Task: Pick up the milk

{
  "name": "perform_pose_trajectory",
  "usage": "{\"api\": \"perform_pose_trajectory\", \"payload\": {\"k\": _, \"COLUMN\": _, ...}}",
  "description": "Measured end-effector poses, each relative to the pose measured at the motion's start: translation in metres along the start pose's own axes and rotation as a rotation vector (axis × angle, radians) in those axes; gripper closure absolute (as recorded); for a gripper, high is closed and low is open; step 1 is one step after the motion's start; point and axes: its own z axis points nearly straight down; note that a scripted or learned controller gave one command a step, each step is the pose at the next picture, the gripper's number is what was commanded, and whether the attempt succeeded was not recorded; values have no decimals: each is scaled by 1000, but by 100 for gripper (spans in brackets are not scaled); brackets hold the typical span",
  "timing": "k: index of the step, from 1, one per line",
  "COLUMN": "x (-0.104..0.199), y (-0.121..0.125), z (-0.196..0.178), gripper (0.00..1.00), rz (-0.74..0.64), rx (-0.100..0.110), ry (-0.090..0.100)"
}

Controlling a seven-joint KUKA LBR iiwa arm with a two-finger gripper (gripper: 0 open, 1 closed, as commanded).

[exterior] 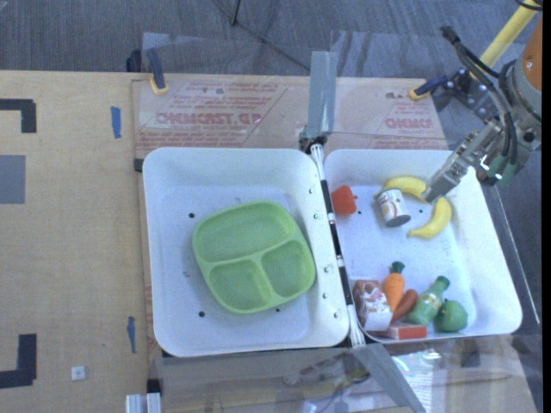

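Note:
The milk (372,305) is a small brown-and-white carton lying at the near left corner of the right bin (499,265), against the wall between the two bins. My gripper (436,190) reaches in from the upper right and hangs over the far part of that bin, between two bananas, with its tip just right of a tin can (393,206). It is far from the milk, roughly a third of the bin's length behind it and to its right. I see nothing held in the gripper.
A carrot (393,284), a green bottle (430,299), a green fruit (452,317) and a flat red item (405,332) crowd the milk's right side. Bananas (405,183) (434,218) and a red fruit (343,200) lie farther back. The left bin (164,196) holds a green divided plate (253,256).

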Motion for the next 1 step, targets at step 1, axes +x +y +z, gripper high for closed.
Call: {"api": "perform_pose_trajectory", "payload": {"k": 1, "x": -10, "y": -12, "z": 14, "gripper": 100, "rz": 102, "rx": 4, "ry": 5}}
